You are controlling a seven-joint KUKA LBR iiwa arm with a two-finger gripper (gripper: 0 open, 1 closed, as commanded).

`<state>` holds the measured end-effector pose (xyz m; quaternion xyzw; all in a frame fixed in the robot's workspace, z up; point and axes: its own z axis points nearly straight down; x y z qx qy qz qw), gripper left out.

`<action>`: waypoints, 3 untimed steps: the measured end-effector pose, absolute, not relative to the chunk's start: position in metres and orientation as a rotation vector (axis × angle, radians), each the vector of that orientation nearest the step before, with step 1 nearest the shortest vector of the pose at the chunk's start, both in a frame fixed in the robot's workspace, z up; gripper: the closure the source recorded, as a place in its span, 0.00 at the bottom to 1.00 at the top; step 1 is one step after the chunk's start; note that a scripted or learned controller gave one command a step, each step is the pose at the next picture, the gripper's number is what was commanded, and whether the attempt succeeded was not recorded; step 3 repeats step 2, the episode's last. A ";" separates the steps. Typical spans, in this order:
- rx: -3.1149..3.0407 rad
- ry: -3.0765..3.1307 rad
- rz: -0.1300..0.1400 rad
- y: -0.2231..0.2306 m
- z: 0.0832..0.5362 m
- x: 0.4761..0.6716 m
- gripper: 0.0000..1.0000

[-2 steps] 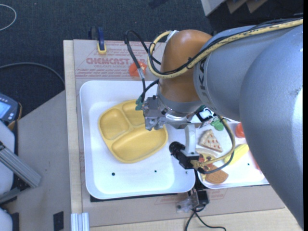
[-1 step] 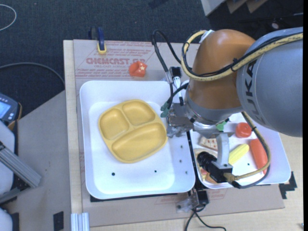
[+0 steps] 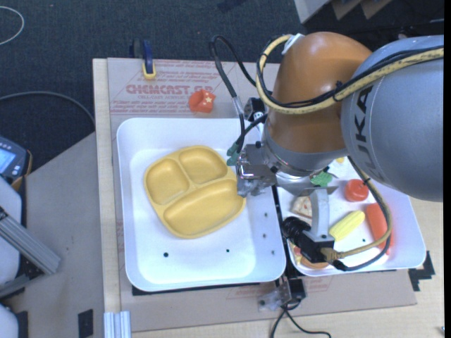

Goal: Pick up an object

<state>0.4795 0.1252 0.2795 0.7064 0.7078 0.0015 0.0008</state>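
End effector [image 3: 254,169] sits under the wrist at the divide between the bins; its opening cannot be told. Yellow divided plate [image 3: 194,189] lies in left bin [image 3: 211,263]. Toy corn cob [image 3: 347,224] lies in right bin [image 3: 411,239].

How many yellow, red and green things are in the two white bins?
Yellow: 2 (plate, toy corn)
Red: 2 (round piece, long piece)
Green: 1 (small piece)
Total: 5
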 end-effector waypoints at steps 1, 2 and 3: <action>2.222 2.223 -0.003 0.126 0.275 0.479 1.00; 2.233 2.218 -0.016 0.072 0.205 0.483 1.00; 2.233 2.218 -0.016 0.072 0.205 0.483 1.00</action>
